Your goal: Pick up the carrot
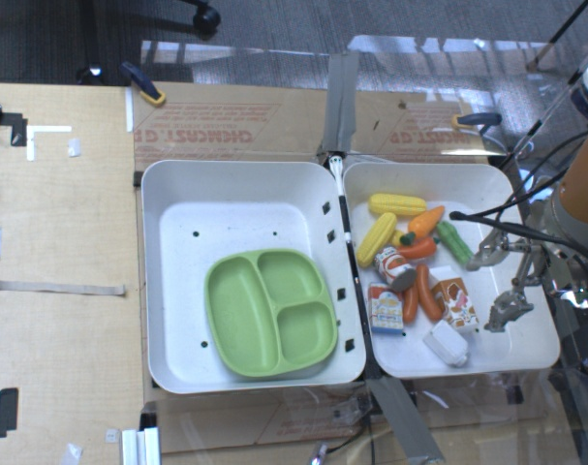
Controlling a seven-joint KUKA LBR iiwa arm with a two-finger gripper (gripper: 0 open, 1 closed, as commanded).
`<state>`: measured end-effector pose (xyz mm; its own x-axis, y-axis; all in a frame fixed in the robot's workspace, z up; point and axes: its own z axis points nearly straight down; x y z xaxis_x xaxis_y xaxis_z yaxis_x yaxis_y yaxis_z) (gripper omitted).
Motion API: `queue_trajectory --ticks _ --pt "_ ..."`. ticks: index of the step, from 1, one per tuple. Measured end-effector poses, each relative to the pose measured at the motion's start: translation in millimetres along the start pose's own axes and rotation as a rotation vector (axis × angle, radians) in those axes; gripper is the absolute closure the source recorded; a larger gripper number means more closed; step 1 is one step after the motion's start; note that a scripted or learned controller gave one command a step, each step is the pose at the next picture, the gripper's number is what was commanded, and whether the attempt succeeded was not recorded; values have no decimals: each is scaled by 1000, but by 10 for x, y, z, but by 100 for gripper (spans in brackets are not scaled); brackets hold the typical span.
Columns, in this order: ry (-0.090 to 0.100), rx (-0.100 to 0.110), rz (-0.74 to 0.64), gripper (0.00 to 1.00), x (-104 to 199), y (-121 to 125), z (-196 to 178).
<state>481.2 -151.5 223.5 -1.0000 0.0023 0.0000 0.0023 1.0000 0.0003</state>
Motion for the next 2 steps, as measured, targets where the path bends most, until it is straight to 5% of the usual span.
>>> queue_trajectory --ticks 1,2 --pt "-4 1 -50 0 -733 235 -169" --pt "-24 5 -37 0 -1311 55 1042"
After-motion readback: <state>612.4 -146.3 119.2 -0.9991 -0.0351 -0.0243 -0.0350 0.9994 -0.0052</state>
